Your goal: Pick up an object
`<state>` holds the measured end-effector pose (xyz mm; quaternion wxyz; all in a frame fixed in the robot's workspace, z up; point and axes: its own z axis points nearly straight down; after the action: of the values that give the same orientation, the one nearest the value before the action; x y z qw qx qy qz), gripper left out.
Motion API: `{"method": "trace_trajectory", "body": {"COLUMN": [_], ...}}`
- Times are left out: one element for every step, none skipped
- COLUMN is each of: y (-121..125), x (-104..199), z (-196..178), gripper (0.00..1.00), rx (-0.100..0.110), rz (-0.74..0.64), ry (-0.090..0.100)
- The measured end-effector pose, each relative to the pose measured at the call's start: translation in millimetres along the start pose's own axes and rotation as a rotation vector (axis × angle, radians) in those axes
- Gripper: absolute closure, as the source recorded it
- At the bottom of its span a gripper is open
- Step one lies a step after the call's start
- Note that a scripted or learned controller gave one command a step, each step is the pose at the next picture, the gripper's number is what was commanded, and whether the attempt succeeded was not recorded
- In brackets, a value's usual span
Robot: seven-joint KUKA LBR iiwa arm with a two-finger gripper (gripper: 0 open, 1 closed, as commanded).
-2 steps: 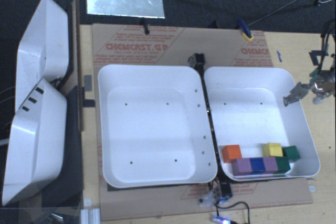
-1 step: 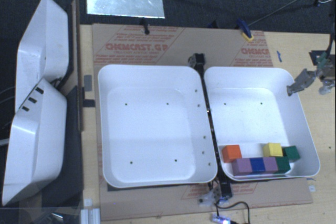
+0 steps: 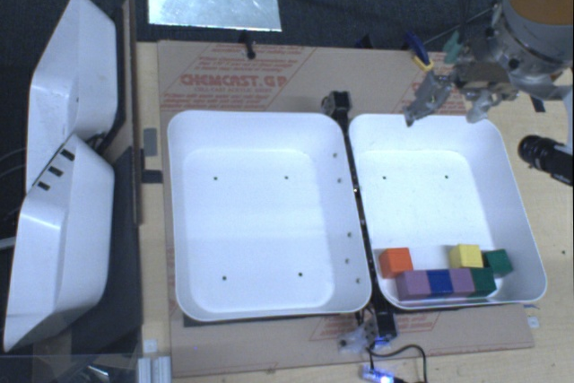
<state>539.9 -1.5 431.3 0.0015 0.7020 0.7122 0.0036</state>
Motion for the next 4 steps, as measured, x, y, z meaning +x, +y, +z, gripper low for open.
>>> {"method": "trace_trajectory", "body": {"y": [13.6,27.9,15.0,52.6], "x": [-78.8,-183.7,-153.8,-42.8], "z": [-62.3,-106.1,-106.1,-104.6], "gripper": [0.00,0.00,0.00,0.00], "rx": [0.001,0.006,0.006,0.007], "rz": [0.020,0.021,-0.031,0.005], "ry": [-0.005,-0.005,-0.003,-0.001]}}
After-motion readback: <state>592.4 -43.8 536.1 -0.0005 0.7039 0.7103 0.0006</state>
